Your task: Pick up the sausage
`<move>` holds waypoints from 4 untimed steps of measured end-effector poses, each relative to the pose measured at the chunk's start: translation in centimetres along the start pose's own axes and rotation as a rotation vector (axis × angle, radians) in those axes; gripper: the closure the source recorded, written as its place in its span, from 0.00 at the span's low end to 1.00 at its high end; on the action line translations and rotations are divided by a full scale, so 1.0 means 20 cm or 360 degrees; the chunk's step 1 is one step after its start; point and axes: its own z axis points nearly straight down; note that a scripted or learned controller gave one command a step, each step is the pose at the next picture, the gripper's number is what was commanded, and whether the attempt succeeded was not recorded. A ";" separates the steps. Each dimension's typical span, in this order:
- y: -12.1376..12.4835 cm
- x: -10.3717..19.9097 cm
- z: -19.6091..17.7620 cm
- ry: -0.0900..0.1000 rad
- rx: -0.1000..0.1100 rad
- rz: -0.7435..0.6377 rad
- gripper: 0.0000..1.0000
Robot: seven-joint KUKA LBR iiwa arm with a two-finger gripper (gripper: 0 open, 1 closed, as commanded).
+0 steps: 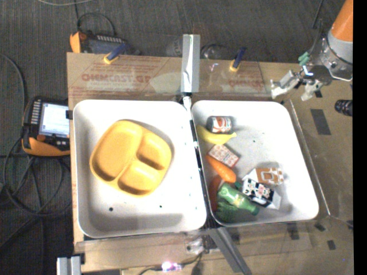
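Sausage [214, 187], dark red, lies near the front left corner of the right bin [298, 153], hard against the divider, with its near end tucked under a green bottle [236, 200]. In the left bin [80, 153] a yellow compartment plate [132, 156] rests. Just beyond the sausage lie an orange carrot [221, 168] and a banana [214, 136]. The gripper [297, 85] hovers past the right bin's far right corner, jaws parted and holding nothing.

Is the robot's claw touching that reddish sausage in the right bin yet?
Apart. The camera view shows the gripper beyond the right bin's far corner, with bare bin floor between it and the sausage.
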 end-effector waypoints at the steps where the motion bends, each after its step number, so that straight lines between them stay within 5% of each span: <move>1: -0.16 -0.01 0.70 -0.0004 0.0001 -0.0145 0.00; 2: -0.34 0.02 0.91 0.0010 -0.0012 -0.0308 0.00; 3: -0.64 0.02 0.90 0.0011 -0.0002 -0.0348 0.00; 4: -0.69 0.04 0.91 0.0013 -0.0050 0.0107 0.00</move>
